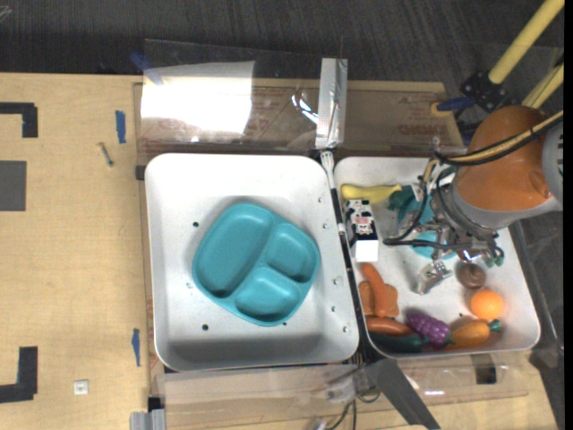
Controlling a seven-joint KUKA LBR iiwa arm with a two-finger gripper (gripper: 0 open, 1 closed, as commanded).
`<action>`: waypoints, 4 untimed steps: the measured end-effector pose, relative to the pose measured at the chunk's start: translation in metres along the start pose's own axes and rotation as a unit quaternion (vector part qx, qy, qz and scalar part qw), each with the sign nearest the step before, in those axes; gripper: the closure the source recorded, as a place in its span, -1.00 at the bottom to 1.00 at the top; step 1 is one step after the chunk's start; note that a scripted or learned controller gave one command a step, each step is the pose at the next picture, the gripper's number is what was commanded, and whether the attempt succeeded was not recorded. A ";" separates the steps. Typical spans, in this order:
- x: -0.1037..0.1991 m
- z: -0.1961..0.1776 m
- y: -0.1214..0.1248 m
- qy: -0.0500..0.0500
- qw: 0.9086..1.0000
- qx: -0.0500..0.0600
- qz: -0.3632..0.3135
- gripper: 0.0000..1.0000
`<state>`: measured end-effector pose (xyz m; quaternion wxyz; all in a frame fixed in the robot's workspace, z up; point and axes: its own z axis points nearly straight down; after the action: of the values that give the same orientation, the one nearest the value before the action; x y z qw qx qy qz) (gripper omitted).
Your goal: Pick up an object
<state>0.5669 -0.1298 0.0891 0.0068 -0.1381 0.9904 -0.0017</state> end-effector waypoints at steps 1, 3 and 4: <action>-0.030 0.000 0.017 -0.001 0.998 0.000 -0.056 -1.00; -0.030 0.000 0.017 0.000 0.998 0.000 -0.056 -1.00; -0.052 0.002 -0.021 0.000 0.987 -0.001 -0.158 -1.00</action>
<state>0.6225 -0.1357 0.0881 0.0064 -0.2933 0.9560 -0.0018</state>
